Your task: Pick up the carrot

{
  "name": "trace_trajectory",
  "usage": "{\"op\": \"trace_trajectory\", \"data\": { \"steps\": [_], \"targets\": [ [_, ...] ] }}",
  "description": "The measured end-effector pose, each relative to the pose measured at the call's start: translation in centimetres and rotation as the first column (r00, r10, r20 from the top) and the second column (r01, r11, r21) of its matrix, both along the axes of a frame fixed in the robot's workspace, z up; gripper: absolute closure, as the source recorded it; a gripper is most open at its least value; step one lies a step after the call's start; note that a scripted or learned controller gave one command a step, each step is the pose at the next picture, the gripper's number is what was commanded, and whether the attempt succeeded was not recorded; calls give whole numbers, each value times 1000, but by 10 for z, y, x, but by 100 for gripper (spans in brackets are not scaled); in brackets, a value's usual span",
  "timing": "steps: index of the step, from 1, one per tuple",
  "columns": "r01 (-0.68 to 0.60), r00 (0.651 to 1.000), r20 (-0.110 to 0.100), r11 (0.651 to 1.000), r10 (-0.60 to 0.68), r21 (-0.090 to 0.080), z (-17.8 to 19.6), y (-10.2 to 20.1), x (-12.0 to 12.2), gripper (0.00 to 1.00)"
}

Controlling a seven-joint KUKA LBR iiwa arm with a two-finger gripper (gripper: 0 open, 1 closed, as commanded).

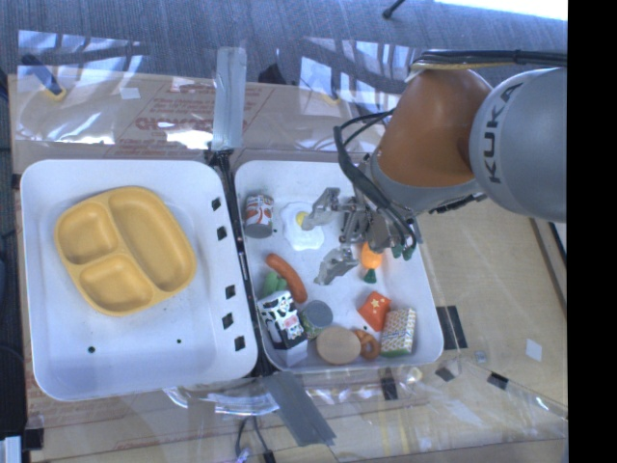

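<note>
Carrot, a small orange toy with a green tip, lies in the right bin near its right wall, partly tucked under the robot's wrist and cables. The end effector hangs over the middle of that bin with its two grey fingers spread wide, one toward the bin's far side and one toward its near side, and nothing between them; the gap sits just beside the carrot, on the side toward the bin's centre, over bare white floor next to a fried egg toy. Judged from this, the reach step is in hand and the grasp is not yet made: the fingers appear offset from the carrot instead of straddling it. The next move likely calls for a small shift toward the right wall so the carrot falls between the fingers, then a descent and a close. The wall is near, so there is little room on that side, and the carrot could slip away if nudged.

Around it in the same bin lie a red sausage, a small can, a cow-print carton, a round tan bun and an orange wedge. The left bin carries a yellow divided plate.
</note>
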State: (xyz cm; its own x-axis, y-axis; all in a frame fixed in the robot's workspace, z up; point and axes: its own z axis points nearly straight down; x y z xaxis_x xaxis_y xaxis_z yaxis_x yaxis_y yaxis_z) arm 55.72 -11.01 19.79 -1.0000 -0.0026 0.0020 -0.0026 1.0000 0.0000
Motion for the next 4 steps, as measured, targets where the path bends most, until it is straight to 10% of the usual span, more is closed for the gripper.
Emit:
{"op": "trace_trajectory", "data": {
  "steps": [2, 3, 4],
  "targets": [
    [111, 994, 0, 994, -111, 0, -107, -100, 26, 0],
    [103, 995, 8, 995, -103, -1, -93, -98, 30, 100],
    [168, 986, 10, 986, -168, -1, -7, -62, -45, 100]
  ]
}}
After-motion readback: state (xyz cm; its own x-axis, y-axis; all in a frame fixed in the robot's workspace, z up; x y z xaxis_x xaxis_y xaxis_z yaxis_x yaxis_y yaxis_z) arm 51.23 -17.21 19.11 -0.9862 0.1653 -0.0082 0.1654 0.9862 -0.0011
